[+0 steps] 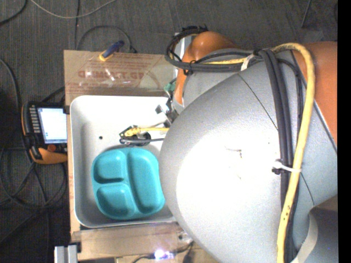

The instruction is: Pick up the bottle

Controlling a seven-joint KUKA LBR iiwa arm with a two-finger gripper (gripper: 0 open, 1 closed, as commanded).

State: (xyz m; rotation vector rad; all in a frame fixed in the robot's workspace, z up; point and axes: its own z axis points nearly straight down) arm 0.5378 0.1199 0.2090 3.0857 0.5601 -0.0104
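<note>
"Grey arm (236, 163) first. What was its pose?"

"It reached in from the right and sat close under the camera. Its rounded casing covered the right side of the white bin (82, 147). The orange band (211, 43) was at the top, above the wrist. Black and yellow cables (299, 147) ran down along the casing."

"Gripper?"

"A small part of the gripper (166, 113) poked out from under the casing, over the bin's upper right corner. Apart or together, I could not tell; it was too small and half covered."

"And the bottle — where was it relative to the gripper?"

"I could not tell where the bottle lay or how it stood to the gripper. The casing hid much of the bench."

"What lay in the bin?"

"A teal divided tray (129, 182) with three compartments, flat on the bin floor. It was in the lower half, close to the lower wall, below and to the left of the gripper. It did not touch the gripper."

"Around the bin?"

"A brown cardboard sheet (109, 73) lay just above the bin, with a small blue-and-yellow item (111, 50) at its top edge. A handheld pendant (49, 127) with a lit screen and orange trim sat just left of the bin on the dark carpet (33, 212) — loose cords trailed around it."
</note>
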